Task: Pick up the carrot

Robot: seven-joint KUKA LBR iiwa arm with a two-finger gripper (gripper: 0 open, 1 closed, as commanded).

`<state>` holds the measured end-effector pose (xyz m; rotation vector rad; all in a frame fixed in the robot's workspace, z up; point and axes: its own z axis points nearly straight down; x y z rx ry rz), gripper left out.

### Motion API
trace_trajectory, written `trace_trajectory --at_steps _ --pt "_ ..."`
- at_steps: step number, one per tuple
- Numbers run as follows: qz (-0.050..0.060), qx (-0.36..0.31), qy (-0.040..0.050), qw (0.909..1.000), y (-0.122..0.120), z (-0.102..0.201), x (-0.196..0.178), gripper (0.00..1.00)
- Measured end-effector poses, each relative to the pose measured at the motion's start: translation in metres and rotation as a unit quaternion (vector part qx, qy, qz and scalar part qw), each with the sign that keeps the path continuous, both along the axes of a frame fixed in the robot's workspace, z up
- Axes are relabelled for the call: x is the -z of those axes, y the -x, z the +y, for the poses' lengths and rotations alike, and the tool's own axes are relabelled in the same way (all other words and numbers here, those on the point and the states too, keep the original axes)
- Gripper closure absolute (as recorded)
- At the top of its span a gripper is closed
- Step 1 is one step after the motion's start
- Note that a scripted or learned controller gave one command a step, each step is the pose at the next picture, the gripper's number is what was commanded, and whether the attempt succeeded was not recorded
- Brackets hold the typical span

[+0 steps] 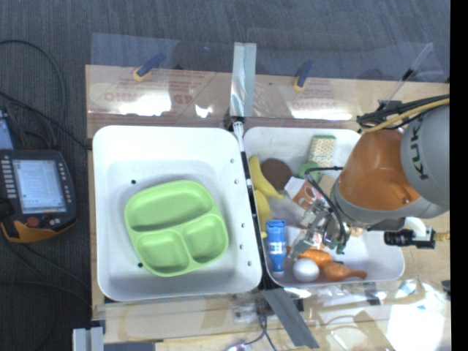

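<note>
**Gripper low in the right bin, just above the carrot**

We look down at a slant on a surface (110, 86) that carries two shallow white bins side by side. The left bin (117, 152) holds a light green divided plate (175, 227), lying flat with one long compartment toward the top and two smaller ones below it. The right bin (391, 265) is crowded. Along its left wall we see a yellow banana (257, 181), with a brown rounded object (276, 171) just beside it. A blue bottle (275, 244) lies below these, close to the dividing wall. Toward the far edge of this bin sits a small pale, textured packet with a green top (322, 148).

The grey arm (431, 159), with its orange band (376, 174), reaches in from the right and tilts down into the right bin. The gripper (322, 229) is low among the objects. From this view we cannot tell whether it is spread or pressed together, and we see nothing clearly held in it.

The carrot (316, 255) lies near the front edge of the right bin, just below the gripper. A white egg-shaped object (306, 270) touches it on the lower left, and a second orange object (340, 272) lies just beside it on the right.

A handheld control pendant (35, 189) rests on the floor to the left of the surface.
</note>
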<state>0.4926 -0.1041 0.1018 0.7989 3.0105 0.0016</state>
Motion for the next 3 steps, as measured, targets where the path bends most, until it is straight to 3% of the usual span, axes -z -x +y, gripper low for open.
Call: trace_trajectory --at_steps 1,2,3 --pt "0.011 -0.178 -0.0002 0.984 0.007 0.053 -0.083 1.0" --pt "0.01 -0.165 0.001 0.9863 0.002 0.013 -0.161 1.0" --pt "0.013 -0.165 -0.0003 0.9862 0.003 0.013 -0.158 0.0"
